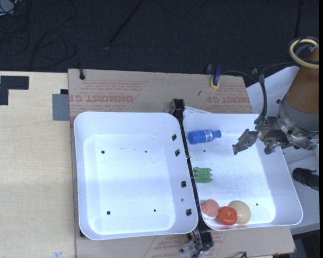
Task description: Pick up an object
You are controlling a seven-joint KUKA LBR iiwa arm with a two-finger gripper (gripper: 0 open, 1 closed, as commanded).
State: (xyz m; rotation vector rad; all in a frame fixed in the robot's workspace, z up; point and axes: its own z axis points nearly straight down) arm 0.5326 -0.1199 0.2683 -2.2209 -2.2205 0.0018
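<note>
Blue bottle (204,136) lies on its side, far end of the right bin (282,165); gripper (255,142) just right, jaws apart, nothing between them, probably lining up.

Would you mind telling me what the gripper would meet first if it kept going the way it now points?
Probably the blue bottle: the gripper points left across the right bin toward it, though its height above the bin is unclear.

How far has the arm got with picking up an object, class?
Done: the end effector is over the right bin. In hand: nothing sits between its fingers. Left: every item still lies in that bin, the blue bottle, green piece and red tomato, so the grasp and lift remain.
</note>
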